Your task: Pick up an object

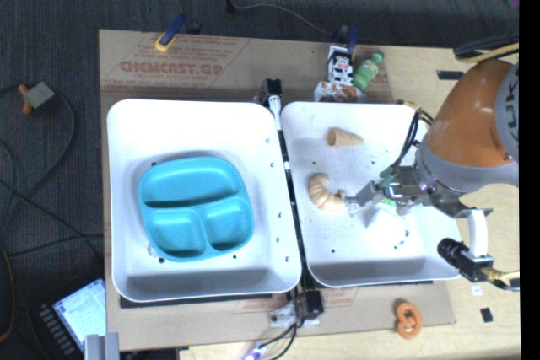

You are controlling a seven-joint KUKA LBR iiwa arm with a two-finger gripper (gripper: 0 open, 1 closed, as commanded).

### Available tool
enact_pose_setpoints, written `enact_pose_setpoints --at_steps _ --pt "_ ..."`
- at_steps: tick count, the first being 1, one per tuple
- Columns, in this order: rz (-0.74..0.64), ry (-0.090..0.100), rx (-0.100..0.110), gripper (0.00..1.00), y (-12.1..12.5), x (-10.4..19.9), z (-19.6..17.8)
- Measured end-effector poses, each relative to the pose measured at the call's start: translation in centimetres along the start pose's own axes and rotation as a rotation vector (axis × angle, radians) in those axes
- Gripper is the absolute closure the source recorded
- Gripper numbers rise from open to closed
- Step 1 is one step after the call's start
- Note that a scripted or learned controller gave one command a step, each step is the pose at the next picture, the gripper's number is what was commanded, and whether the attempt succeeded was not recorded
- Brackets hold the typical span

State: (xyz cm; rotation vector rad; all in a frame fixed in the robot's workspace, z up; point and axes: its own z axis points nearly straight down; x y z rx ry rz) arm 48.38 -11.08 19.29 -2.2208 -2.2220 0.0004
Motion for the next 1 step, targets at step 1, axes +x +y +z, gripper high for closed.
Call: enact_pose_setpoints --at_steps 1 --pt "0.002 -0.003 -0.008 0.00 5.87 -3.37 9.09"
